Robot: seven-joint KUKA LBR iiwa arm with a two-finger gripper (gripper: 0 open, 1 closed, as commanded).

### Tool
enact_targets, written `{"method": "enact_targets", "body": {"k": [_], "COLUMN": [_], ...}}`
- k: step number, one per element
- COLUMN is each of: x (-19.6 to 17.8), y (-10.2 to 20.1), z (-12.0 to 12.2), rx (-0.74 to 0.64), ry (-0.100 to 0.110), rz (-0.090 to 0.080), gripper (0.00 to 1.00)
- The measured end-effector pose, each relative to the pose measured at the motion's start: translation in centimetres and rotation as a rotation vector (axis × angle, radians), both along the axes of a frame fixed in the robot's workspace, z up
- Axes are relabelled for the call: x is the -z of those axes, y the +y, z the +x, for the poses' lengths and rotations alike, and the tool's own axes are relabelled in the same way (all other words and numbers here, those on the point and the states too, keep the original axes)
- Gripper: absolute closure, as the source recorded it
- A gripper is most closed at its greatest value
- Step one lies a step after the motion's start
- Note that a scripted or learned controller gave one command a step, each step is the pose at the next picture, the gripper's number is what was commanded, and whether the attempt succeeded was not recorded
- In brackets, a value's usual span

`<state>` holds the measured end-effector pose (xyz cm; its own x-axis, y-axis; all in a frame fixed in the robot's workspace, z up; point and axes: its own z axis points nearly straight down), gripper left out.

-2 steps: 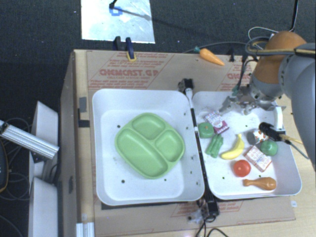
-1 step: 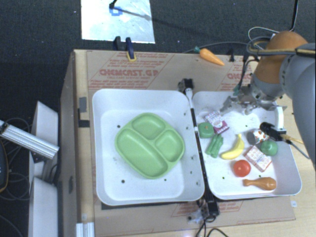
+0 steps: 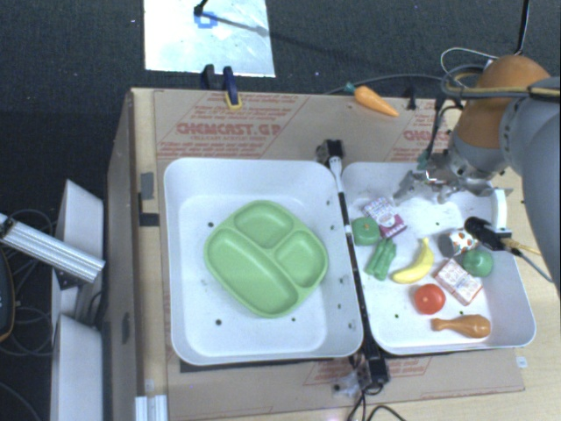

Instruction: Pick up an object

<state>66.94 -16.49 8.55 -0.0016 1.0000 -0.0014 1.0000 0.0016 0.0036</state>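
Observation:
My gripper [image 3: 427,188] hangs over the back of the right bin [image 3: 517,318], open, with nothing between its fingers. Just in front of it and to its left lie a small pink and white packet [image 3: 379,209] and a purple piece [image 3: 394,226]. Further forward in this bin are a green block [image 3: 365,231], a green pepper [image 3: 381,258], a yellow banana [image 3: 415,265], a red tomato [image 3: 429,298], a brown drumstick [image 3: 463,325], a red and white box [image 3: 458,281], a green round fruit [image 3: 478,262] and a small orange and white item [image 3: 459,239].
The left bin [image 3: 188,323] holds a green divided plate [image 3: 266,257]. An orange carrot [image 3: 375,101] lies on the cardboard behind the bins. A black divider [image 3: 346,235] runs between the two bins.

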Motion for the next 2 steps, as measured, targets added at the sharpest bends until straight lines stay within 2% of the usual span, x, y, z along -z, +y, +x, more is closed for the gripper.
{"method": "enact_targets", "body": {"k": [2], "x": [0.06], "y": [1.43], "z": [-0.02], "rx": [-0.003], "ry": [0.001], "rz": [0.000], "gripper": [0.00]}}
